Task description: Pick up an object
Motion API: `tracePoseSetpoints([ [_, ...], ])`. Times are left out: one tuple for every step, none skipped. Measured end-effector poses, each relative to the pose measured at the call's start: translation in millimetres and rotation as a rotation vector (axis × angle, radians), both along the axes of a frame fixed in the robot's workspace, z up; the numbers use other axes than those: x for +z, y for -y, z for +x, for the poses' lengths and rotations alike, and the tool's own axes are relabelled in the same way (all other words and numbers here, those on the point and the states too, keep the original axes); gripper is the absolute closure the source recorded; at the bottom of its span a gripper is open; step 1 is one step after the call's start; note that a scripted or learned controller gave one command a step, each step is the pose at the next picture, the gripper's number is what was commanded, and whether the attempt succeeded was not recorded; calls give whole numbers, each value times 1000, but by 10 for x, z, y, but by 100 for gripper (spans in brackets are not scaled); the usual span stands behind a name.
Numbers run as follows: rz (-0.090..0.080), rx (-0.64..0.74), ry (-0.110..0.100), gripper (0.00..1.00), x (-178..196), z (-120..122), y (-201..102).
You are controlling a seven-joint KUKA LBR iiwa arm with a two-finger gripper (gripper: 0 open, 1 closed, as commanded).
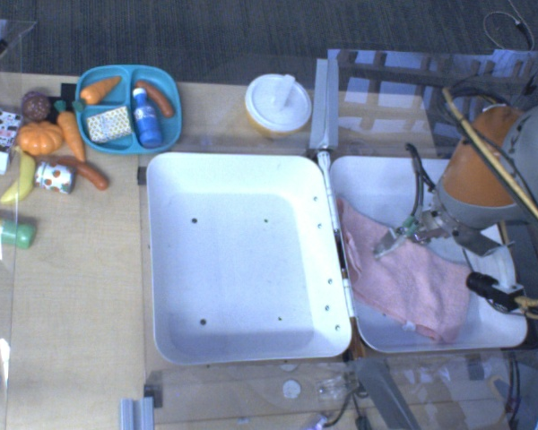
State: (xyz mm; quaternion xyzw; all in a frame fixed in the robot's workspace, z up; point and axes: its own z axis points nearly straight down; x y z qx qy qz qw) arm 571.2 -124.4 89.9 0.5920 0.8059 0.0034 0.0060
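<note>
A pink cloth lies crumpled in the right white bin, spread from the bin's left wall toward its front right corner. My gripper hangs low over the cloth's upper part, reaching in from the right under the grey arm and its orange band. The fingertips sit right at the cloth's surface. Whether they pinch the fabric cannot be made out from this angle.
The left white bin stands beside the right one, with a divider between them. On the bench at the far left sit a blue plate with toy food, loose toy vegetables and a yellow-lidded cup. Cables trail at the right.
</note>
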Motion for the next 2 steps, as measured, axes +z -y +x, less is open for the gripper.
tracePoseSetpoints([
  [1,-29,0,0,-5,346,-322],
  [0,62,1,0,2,94,-285],
])
